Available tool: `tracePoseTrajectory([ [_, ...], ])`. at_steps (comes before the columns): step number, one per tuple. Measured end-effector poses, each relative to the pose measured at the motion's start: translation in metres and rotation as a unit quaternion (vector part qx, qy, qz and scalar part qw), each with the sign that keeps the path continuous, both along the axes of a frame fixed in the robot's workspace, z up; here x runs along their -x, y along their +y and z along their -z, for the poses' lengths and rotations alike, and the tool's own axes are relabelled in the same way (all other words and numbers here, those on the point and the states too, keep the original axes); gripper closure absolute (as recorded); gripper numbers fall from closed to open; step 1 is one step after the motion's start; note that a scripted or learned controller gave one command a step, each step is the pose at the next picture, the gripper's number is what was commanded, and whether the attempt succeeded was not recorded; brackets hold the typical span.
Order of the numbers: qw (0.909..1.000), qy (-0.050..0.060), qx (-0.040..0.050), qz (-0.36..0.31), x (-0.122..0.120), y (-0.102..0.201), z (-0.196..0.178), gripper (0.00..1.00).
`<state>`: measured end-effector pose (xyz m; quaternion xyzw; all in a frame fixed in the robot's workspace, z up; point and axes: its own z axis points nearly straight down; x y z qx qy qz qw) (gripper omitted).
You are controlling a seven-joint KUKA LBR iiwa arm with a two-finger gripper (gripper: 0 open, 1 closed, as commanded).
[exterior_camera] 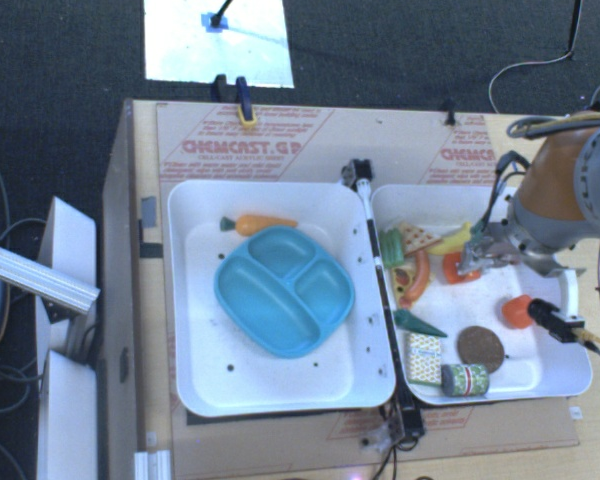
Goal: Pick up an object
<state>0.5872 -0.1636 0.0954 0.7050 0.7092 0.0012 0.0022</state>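
**Item count, both bins**

Bins: 2 white. Left of frame bin: 1 blue divided plate, 1 carrot. Right of frame bin: 1 brown disc, 1 can, 1 orange ball, 1 patterned packet; other toy pieces bunched together, count unclear.

Plate in left bin; carrot behind it — can in right bin.
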Motion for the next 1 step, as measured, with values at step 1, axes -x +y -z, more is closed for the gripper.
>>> tracePoseTrajectory([
  [1,1.0,0.0,-0.0003,0.001,0.0193,0.0421,-0.1164,1.0],
])
